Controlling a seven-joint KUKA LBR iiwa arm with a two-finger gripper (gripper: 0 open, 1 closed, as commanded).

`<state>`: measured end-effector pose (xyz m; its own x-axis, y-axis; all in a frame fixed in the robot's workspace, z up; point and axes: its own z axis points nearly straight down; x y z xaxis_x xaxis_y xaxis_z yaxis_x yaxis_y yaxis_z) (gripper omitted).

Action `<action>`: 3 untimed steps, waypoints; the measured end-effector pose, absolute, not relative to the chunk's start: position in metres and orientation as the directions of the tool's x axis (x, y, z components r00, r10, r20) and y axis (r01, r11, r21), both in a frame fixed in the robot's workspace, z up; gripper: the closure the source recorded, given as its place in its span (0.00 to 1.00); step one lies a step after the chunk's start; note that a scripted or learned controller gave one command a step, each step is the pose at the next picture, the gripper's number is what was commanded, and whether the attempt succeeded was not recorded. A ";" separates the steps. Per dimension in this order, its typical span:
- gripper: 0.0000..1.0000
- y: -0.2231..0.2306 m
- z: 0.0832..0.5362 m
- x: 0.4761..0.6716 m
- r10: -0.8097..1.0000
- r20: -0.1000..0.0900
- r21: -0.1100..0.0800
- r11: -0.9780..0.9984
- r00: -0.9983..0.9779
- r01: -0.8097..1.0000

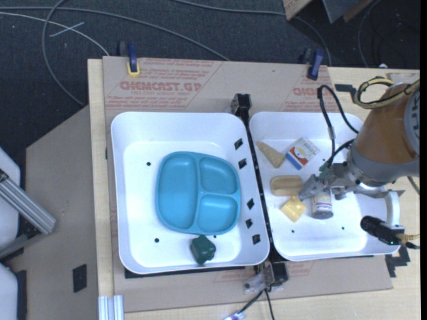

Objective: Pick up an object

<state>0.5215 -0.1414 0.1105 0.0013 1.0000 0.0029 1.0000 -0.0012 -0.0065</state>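
— Over the right bin [347, 245], what sits beneath the arm?

— A small can-like object with a red band [323, 207], upright on the bin floor, right under the gripper [321, 187]. Whether the gripper is spread or closed on it cannot be told from this angle; the metal fittings hide the tips.

— What crowds it?

— A yellow chunk [293, 209] lies just beside it to the left, a tan oblong piece [286, 184] above that, a tan wedge [269, 153] and a small red, white and blue packet [301, 153] nearer the far wall. The near half of the bin floor lies open toward its front rim.

— And the arm itself?

— The grey arm [387, 142], its orange band showing, reaches in from the right, covering the bin's right edge.

— The other bin?

— The left bin [127, 199] holds a blue divided plate [197, 192] at centre and a dark green lump [202, 249] near the front wall, well apart from the gripper.
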 end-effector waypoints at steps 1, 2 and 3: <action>0.00 -0.143 0.087 0.524 1.000 -0.002 0.006 -0.002 0.003 1.000; 1.00 -0.142 0.097 0.523 1.000 0.000 0.003 -0.001 0.001 1.000; 1.00 -0.147 0.143 0.517 1.000 -0.001 0.004 -0.001 0.001 1.000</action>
<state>0.5174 -0.1465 0.1433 0.0009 1.0000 -0.0009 1.0000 -0.0009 0.0038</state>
